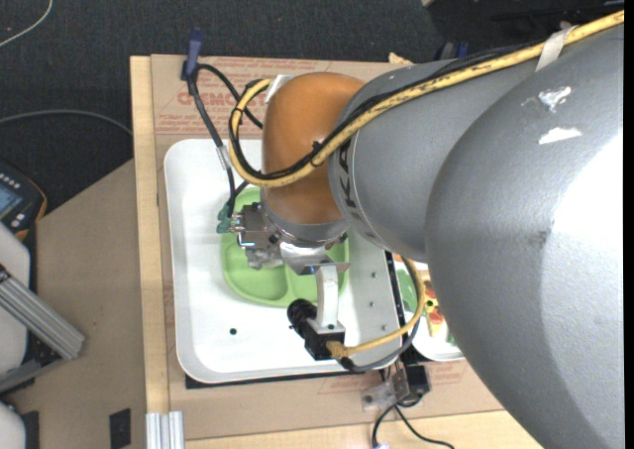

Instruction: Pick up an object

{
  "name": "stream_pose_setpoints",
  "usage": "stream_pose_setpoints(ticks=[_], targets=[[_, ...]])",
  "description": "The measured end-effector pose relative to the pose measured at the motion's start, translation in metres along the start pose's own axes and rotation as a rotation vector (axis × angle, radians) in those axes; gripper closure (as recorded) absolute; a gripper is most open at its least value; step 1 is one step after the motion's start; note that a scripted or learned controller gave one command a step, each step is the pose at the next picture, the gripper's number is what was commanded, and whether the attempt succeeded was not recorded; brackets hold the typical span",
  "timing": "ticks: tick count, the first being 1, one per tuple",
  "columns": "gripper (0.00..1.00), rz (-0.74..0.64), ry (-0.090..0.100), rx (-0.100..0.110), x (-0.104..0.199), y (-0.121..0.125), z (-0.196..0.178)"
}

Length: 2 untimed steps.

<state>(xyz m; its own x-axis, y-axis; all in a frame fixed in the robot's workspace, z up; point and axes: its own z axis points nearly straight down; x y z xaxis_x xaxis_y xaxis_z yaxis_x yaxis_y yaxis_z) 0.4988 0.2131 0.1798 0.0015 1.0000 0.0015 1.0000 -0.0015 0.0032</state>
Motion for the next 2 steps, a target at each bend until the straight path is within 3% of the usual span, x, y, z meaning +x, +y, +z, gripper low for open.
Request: stream_pose_setpoints(ticks=[1, 2], targets=[[1.00, -0.005, 0.008, -0.014, 0.013, -0.018, -0.226], [1.00, -0.003, 0.007, -0.014, 0.012, -0.018, -0.357]])
